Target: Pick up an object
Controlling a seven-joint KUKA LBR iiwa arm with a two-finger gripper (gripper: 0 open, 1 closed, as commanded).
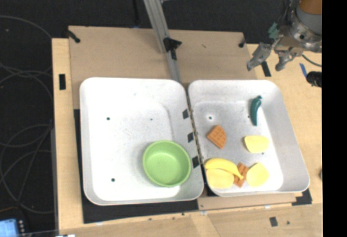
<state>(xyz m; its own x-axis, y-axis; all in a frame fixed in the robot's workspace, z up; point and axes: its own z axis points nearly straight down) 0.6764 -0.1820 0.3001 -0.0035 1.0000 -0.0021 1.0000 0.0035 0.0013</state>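
My gripper (269, 62) hangs open above the bench, beyond the back right corner of the right bin (284, 122), with nothing between its fingers. In that bin lie a teal pepper-like piece (254, 109) near the back right, an orange waffle piece (217, 136) in the middle, a yellow slice (256, 143), and at the front a yellow banana-like piece (219, 172), a small orange piece (240, 172) and another yellow piece (258, 174). A green bowl (167, 162) sits in the front right of the left bin (108, 116).
A grey metal pole (154, 11) slants from the top of the view down to the gap between the bins. The bins rest on a tan bench (124, 51) with dark floor and cables to the left.
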